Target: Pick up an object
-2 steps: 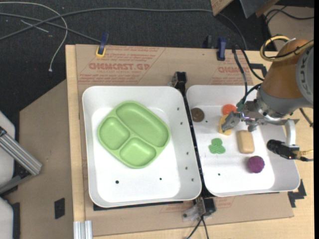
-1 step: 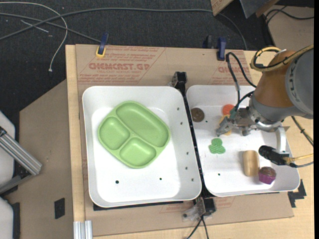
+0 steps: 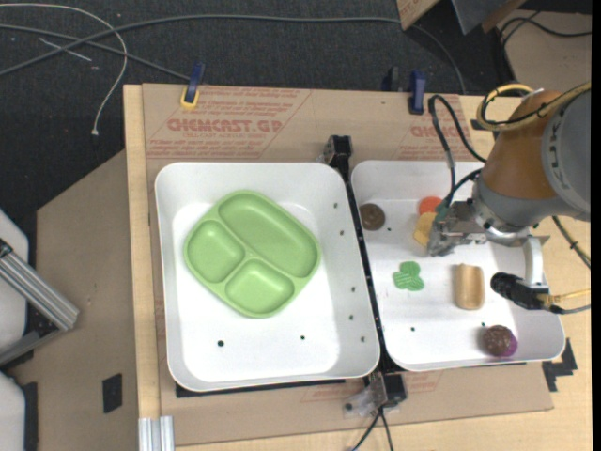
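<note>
Lowest in the frame, at the lower right corner of the right bin [image 3: 413, 350], sits a dark purple round item [image 3: 499, 340], untouched. Just above it lie a tan cylinder-shaped piece [image 3: 469, 286] and, to its left, a small green flat shape [image 3: 408, 276]. Across the divider, the left bin [image 3: 188, 346] carries a green divided plate [image 3: 251, 252] in the middle left of the picture.

Higher up the right bin, the gripper [image 3: 443, 238] is down among a yellow piece [image 3: 424, 225] and an orange-red piece [image 3: 430, 205], with a brown round object [image 3: 373, 216] off to their left. Whether the end effector is open or closed I cannot tell; the wrist and cabling cover it. It may be touching the yellow piece, though the view is too cluttered to be sure.

As I judge it, the pick is not yet done: nothing is seen lifted, and every object rests on the bin floor. Grasping and raising remain.
</note>
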{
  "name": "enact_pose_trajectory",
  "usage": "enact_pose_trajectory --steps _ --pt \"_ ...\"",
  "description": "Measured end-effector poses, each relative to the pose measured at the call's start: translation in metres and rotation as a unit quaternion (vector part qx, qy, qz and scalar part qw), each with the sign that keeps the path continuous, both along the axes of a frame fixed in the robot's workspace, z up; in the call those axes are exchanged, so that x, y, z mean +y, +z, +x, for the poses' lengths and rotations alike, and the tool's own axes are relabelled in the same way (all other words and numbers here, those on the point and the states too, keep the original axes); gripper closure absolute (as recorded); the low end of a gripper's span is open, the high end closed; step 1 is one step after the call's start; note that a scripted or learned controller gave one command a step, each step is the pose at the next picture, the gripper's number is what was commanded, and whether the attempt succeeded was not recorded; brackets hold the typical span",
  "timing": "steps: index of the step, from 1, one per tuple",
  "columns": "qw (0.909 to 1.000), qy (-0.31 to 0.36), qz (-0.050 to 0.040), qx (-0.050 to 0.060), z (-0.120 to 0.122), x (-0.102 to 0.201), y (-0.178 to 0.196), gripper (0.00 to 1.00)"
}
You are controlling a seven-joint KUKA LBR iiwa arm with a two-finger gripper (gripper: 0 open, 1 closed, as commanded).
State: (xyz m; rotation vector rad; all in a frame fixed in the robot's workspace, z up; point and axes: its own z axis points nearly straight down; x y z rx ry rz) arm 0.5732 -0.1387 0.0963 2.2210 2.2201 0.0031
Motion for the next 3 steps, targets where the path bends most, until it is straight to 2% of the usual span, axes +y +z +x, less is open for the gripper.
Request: enact_pose_trajectory --steps 1,3 --pt "1.0 0.0 -0.0009 -0.001 -0.003 -0.006 0.046 1.0" --pt "1.0 0.001 -0.0011 -0.003 -0.005 -0.002 0.163 1.0"
